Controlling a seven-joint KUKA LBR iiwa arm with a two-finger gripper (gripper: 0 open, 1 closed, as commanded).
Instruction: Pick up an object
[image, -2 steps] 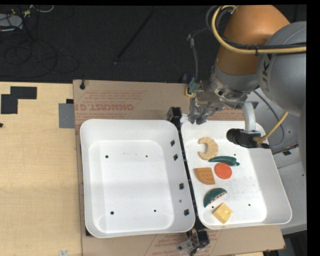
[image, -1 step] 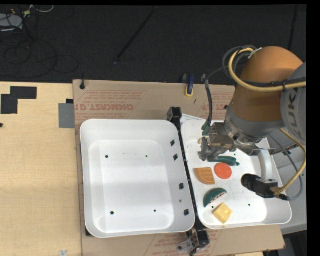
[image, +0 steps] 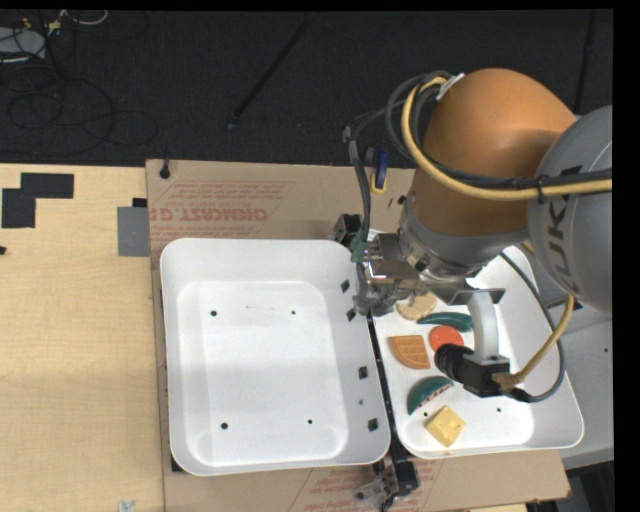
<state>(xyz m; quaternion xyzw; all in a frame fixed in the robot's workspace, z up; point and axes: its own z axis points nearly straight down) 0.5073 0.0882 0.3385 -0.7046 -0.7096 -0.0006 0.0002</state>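
1. Landmark. All positions below are referenced to the right bin (image: 565, 438), 1 of 2 shallow white bins on the bench.

2. Arm. The arm (image: 590, 220) enters over the far right side of the right bin. Its orange band (image: 490, 130) sits above the bin's far half and hides that part of the bin floor.

3. Gripper. The gripper (image: 378, 285) is low at the far left corner of the right bin, close to the wall that borders the left bin (image: 172, 330). Its state cannot be determined: the wrist body covers the tip. No object is visibly held.

4. Attached hardware. A black unit (image: 476, 372) with a cable hangs over the middle of the right bin, below a white bracket (image: 485, 318).

5. Task objects. 6 objects lie on the floor of the right bin:
- beige piece (image: 419, 305), far left area, just beside the gripper;
- teal crescent (image: 448, 320), left of centre;
- red-orange round piece (image: 446, 337), touching the teal crescent on its near side;
- tan ridged wedge (image: 408, 351), left side, near the shared wall;
- green crescent (image: 428, 392), near left area, partly under the black unit;
- yellow block (image: 445, 427), near left corner, apart from the rest.

6. Base. Both bins rest on a cardboard sheet (image: 250, 205), which extends beyond the right bin's far and near edges.
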